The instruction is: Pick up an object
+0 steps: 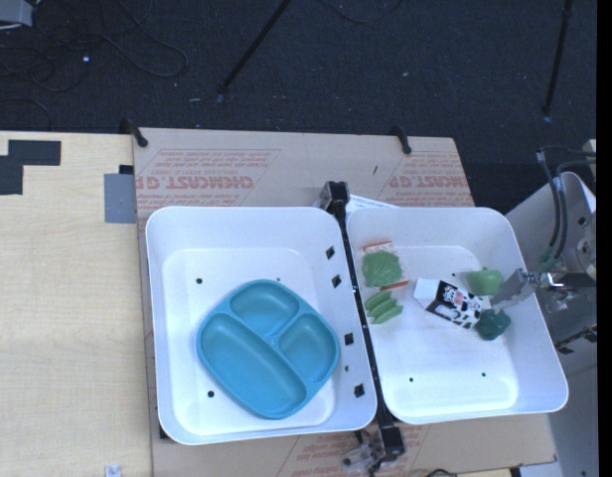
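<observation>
two white bins [187, 241], one blue divided plate [268, 348] in the left bin, right of it two green leafy pieces [382, 286], one black-and-white carton [453, 303], two green blobs [488, 301], gripper [520, 288] beside them, grip unreadable

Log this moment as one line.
end effector: at right bin's right side, beside dark green piece | cow-print carton: lying flat | blue divided plate: left bin

Blue divided plate [267, 348], white bins [177, 237], black-and-white spotted carton [454, 303]
</observation>
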### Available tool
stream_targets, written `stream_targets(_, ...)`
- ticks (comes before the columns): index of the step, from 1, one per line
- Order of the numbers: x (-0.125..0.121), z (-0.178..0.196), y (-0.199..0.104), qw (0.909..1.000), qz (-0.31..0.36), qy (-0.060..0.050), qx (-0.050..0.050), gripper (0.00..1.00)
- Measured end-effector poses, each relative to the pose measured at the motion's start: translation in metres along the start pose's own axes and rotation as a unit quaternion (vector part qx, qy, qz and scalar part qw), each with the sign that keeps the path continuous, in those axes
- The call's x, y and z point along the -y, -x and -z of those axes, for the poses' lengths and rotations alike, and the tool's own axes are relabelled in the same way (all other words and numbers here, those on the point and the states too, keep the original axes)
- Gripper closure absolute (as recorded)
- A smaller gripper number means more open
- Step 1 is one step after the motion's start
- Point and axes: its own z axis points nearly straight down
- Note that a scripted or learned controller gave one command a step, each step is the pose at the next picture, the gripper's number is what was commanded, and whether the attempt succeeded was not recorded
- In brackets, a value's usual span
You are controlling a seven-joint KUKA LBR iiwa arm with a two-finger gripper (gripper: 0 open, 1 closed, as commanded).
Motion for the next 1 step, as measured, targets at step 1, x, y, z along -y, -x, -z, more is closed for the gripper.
stream_targets(1,-0.0026,-0.0624,0.0028,1.0000,0.000,-0.002,-0.001,0.00)
